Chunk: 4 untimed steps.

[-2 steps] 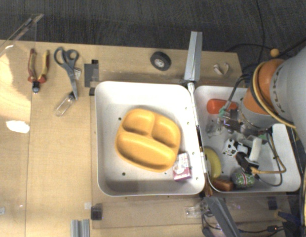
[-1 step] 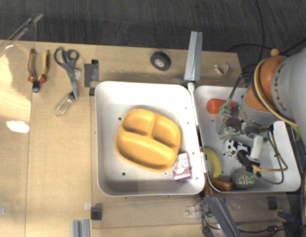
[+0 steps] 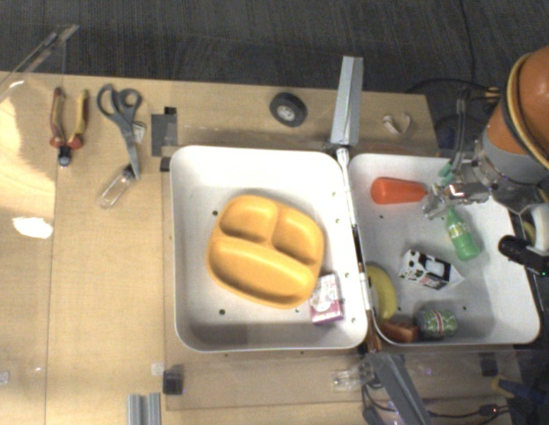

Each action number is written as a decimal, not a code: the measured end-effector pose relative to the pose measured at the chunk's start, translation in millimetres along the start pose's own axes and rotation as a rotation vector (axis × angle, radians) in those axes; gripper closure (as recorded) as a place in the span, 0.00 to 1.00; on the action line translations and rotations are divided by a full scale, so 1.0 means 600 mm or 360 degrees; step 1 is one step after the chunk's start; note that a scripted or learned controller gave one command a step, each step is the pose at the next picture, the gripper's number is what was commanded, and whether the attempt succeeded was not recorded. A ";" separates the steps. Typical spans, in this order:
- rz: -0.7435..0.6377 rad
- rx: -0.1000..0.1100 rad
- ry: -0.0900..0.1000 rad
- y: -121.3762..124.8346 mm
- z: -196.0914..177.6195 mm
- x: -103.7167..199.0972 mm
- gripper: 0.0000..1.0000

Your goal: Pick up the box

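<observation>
My claw (image 3: 447, 193) hangs over the upper part of the right bin (image 3: 514, 326), a cluster of grey metal below my orange-banded wrist. I cannot tell how it is set, and I see nothing gripped in it. A green bottle (image 3: 460, 237) lies just below it, slanting down and right; whether I touch it is unclear. An orange carrot-shaped piece (image 3: 398, 189) lies just to its left, near the bin's top left corner.

Further down that bin lie a small black-and-white item (image 3: 425, 269), a yellow banana (image 3: 383, 292) along the left wall, and a dark green rounded thing (image 3: 436, 322) beside a reddish-brown one (image 3: 400, 329) at the bottom edge.

The box (image 3: 327, 298), small and pink-and-white, sits in the left bin (image 3: 195, 237), in its lower right corner, touching the large yellow moulded piece (image 3: 266, 251) that takes up the middle. It is well apart from my claw, across the divide.

On the worktop (image 3: 88, 282) to the left lie scissors (image 3: 124, 127) and red-handled pliers (image 3: 66, 124); a roll of black tape (image 3: 289, 108) rests above the left bin.
</observation>
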State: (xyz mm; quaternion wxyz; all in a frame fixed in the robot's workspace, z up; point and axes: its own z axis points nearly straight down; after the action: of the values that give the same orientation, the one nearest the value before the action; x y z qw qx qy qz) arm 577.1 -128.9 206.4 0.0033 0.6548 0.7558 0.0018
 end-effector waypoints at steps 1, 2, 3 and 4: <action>-0.0175 0.0002 0.0004 0.090 0.036 0.146 1.00; -0.0709 0.0000 0.0002 0.153 -0.130 0.158 1.00; -0.1406 -0.0005 0.0001 0.116 -0.147 0.143 1.00; -0.1405 -0.0005 0.0001 0.116 -0.147 0.143 0.00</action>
State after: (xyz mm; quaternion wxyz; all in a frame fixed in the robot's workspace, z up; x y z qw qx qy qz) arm 633.2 -33.8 295.0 0.0046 0.2692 0.9631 0.0016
